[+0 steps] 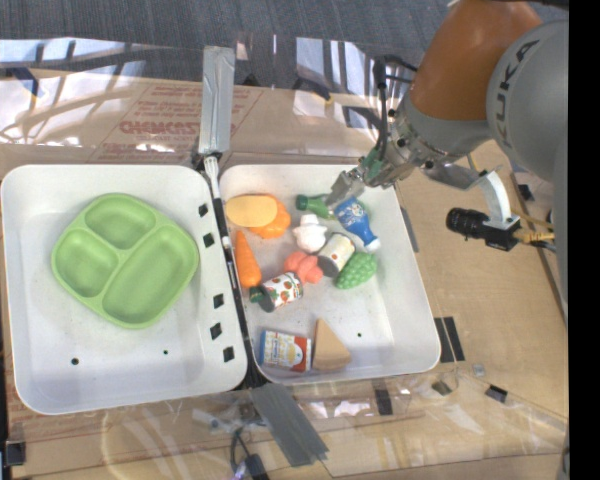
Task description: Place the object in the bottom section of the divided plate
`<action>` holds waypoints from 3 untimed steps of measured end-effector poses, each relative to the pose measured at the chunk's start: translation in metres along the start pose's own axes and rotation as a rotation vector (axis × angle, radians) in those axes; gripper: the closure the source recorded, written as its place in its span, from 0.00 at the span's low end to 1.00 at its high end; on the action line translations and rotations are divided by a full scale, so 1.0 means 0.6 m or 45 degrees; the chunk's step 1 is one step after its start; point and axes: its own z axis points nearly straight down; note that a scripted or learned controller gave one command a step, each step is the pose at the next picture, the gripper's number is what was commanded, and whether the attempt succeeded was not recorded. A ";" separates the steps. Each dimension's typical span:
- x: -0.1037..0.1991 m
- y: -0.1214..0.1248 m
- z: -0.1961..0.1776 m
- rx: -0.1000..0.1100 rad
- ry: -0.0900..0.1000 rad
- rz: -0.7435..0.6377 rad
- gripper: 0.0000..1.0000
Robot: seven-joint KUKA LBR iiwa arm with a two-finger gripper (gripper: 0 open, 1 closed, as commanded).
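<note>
Overhead view of two shallow white bins side by side. The left bin (40,358) holds a green divided plate (126,259), lying flat with three sections: two small ones toward the top and left, and one large one toward the bottom right. All three sections are bare.

The right bin (400,318) holds a loose cluster of toy foods. An orange bread-like piece (257,213) lies at the upper left, with a carrot (247,259) just below it along the left wall. Near the centre lie a white garlic-shaped piece (309,234), a pink piece (302,266), a small tilted can (280,291), a dark bottle-like piece (336,253) and a green knobbly piece (356,270). A blue-and-white bottle (356,222) lies near the upper right, beside a dark green piece (313,205). A small carton (283,350) and a tan wedge (329,347) lie near the bottom edge.

The gripper (346,187) reaches in from the right and hangs over the upper part of the right bin, its tip just above the blue-and-white bottle and beside the dark green piece. Whether its fingers are wide or narrow cannot be told; nothing is visibly held between them. The gripper is well apart from the plate.
</note>
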 end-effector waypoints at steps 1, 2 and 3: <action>0.084 0.061 0.124 0.005 0.003 0.357 1.00; 0.245 0.034 0.137 0.002 0.002 -0.106 1.00; 0.350 0.062 -0.042 -0.003 0.000 0.351 1.00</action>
